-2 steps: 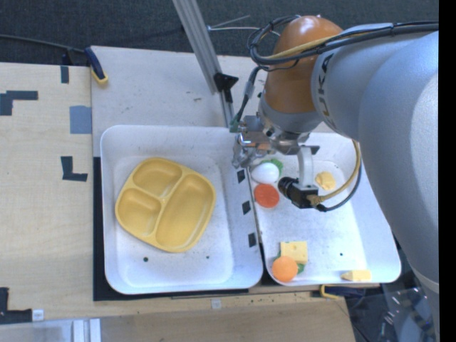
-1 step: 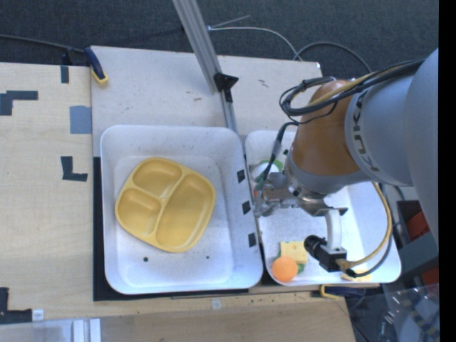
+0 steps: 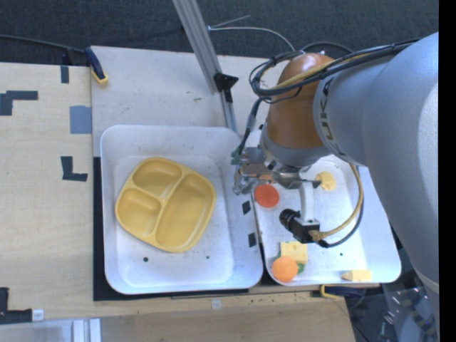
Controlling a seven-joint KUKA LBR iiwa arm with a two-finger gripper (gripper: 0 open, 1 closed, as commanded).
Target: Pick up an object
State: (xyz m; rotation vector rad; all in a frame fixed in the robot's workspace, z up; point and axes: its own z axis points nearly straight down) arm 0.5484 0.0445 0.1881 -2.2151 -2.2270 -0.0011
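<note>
Gripper [image 3: 251,173] low over right bin [image 3: 377,266], at its left wall; wrist bulk hides tips, so grip state: cannot tell. Red-orange round piece [image 3: 267,195] just beside gripper, toward bin's near edge, nearest candidate. Farther toward that edge: yellow block [image 3: 293,251], orange ball [image 3: 285,268]. Yellow divided plate [image 3: 165,204] in left bin [image 3: 117,266], well apart.

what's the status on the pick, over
Gripper low in right bin, right above red-orange round piece. Nothing seen held. Orange ball, yellow block nearby. Yellow tray in left bin.
</note>
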